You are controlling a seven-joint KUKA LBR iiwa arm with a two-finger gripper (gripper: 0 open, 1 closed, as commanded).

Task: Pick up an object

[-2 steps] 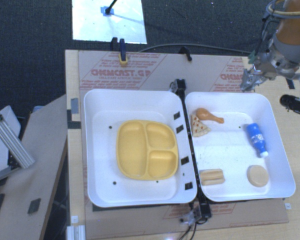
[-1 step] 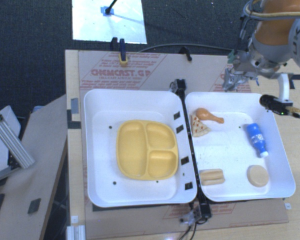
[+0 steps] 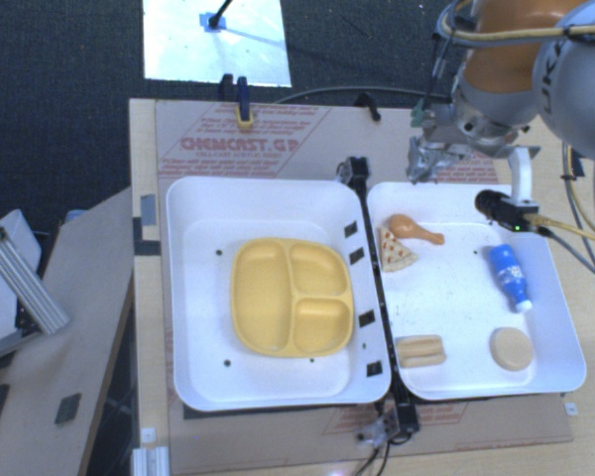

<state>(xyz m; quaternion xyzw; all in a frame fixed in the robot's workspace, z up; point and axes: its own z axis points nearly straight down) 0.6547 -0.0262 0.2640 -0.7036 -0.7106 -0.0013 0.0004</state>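
The right bin (image 3: 565,365) contains five candidate objects. A toy chicken drumstick (image 3: 415,228) lies at the far left of this bin, its bone end pointing right. Just beside it, on the near side, lies a toy pizza slice (image 3: 394,249), close to the divider between the bins. A blue bottle with a white cap (image 3: 508,277) lies on its side toward the right wall, cap end nearer the viewer. A round tan cookie-like disc (image 3: 511,348) rests in the near right corner, just near of the bottle. A toy hot dog bun (image 3: 419,350) lies at the near left of the bin, well apart from the disc.

The left bin (image 3: 193,365) holds one item: a yellow divided plate (image 3: 292,297) with three compartments, positioned near the bin's centre.

The tool (image 3: 428,163) hangs above the far edge of the right bin, beyond the drumstick and not in contact with any object. Nothing is visible between its fingers; whether they are open or closed cannot be determined from this view. The grey arm with its orange band (image 3: 521,13) enters from the upper right.

Both bins rest side by side on a cardboard sheet (image 3: 248,137) with red printing, on the tabletop (image 3: 99,266). A blue and yellow clamp (image 3: 243,102) sits at the cardboard's far edge.
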